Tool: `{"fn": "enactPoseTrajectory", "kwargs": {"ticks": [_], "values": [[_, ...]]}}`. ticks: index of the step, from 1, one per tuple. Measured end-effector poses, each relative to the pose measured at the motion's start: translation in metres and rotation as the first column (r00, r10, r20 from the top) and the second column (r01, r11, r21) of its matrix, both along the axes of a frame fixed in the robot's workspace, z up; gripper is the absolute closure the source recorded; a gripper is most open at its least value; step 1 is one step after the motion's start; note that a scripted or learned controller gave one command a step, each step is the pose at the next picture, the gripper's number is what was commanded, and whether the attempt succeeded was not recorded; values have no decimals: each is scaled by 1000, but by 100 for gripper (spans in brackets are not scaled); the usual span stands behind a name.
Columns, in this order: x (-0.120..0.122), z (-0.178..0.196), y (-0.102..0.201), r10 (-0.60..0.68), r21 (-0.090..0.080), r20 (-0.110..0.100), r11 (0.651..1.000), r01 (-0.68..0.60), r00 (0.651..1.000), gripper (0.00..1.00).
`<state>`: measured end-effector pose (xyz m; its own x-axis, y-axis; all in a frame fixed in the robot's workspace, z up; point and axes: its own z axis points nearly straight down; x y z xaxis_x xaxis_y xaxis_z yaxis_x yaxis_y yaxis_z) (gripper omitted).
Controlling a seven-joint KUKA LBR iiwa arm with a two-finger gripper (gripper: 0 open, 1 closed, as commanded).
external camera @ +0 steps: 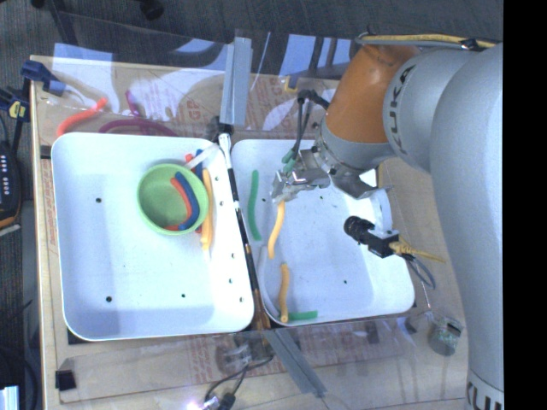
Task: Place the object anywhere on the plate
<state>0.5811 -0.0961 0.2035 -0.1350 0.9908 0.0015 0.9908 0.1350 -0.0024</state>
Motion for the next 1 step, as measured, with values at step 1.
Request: {"fn": "enactPoseTrajectory", "kwargs": {"ticks": [1], "values": [[0, 0, 0, 0, 0, 0, 1000, 0, 1000, 0]]}}
